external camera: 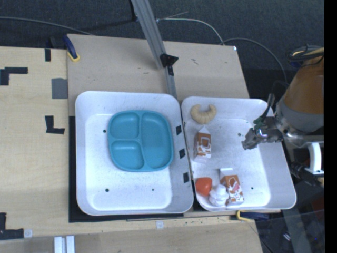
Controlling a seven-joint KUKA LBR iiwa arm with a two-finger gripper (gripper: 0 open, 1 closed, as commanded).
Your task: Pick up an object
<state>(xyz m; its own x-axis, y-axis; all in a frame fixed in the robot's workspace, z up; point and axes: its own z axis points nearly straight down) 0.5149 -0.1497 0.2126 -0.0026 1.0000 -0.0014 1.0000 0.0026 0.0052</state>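
Observation:
In the right bin (263, 157) lie a tan croissant-shaped piece (203, 113) at the back left, a small orange and white carton (202, 144) below it, a red tomato-like piece (204, 185), a white lump (217, 196) and a second carton (231, 186) near the front edge. My gripper (251, 139) hangs over the right side of this bin, about a hand's width to the right of the first carton. Nothing shows between its dark fingers.
The left bin (95, 194) holds a blue divided plate (141, 140). A grey metal bar (152, 28) slants down from the top to the bins' back edge. The arm's orange band (308, 91) sits at the right edge.

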